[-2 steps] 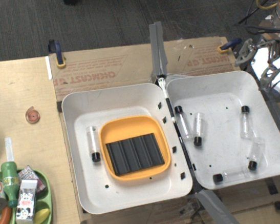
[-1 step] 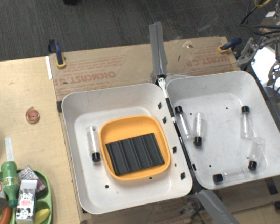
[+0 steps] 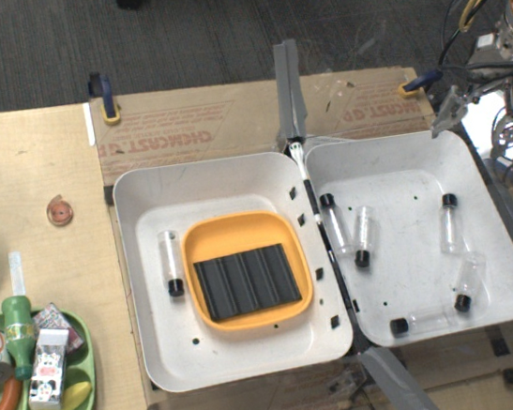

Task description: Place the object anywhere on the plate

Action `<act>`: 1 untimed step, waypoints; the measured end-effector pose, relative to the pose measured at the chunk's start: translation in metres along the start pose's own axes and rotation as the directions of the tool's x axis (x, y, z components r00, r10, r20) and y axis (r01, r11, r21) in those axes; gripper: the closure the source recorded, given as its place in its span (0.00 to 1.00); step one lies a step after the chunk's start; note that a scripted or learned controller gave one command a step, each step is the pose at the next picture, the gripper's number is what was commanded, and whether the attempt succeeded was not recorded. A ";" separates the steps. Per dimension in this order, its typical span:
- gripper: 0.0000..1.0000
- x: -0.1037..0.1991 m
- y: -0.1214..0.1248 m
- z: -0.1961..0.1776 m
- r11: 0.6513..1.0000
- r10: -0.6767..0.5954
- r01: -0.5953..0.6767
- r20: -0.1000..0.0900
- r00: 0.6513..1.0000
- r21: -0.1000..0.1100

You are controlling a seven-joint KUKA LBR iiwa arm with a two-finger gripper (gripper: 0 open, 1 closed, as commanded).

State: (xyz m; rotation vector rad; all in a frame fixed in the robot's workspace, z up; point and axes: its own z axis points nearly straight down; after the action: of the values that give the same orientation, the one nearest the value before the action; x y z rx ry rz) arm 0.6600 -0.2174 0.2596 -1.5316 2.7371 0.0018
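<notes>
Camera view: the black ribbed block [image 3: 247,281] is seen lying flat on the orange plate [image 3: 196,246], left of centre. The gripper [image 3: 447,112] is parked upper right; its state can't be told, tbh.

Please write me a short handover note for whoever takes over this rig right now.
Gripper: at the far right corner of the right bin, above its rim; whether it is open or shut cannot be told.
Things: orange plate sits in the left bin, with a dark ribbed block lying flat on it. One clear vial lies left of the plate; several more clear vials lie in the right bin.
Done: the block appears placed on the plate.
Left: probably just confirm placement.
</notes>
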 end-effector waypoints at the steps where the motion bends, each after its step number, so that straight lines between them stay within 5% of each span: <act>1: 0.00 0.003 -0.002 0.004 0.990 -0.138 0.138 0.000 0.990 0.001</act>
State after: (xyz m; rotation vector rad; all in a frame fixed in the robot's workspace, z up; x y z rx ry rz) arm 0.6602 -0.2207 0.2561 -1.7175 2.6241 -0.0003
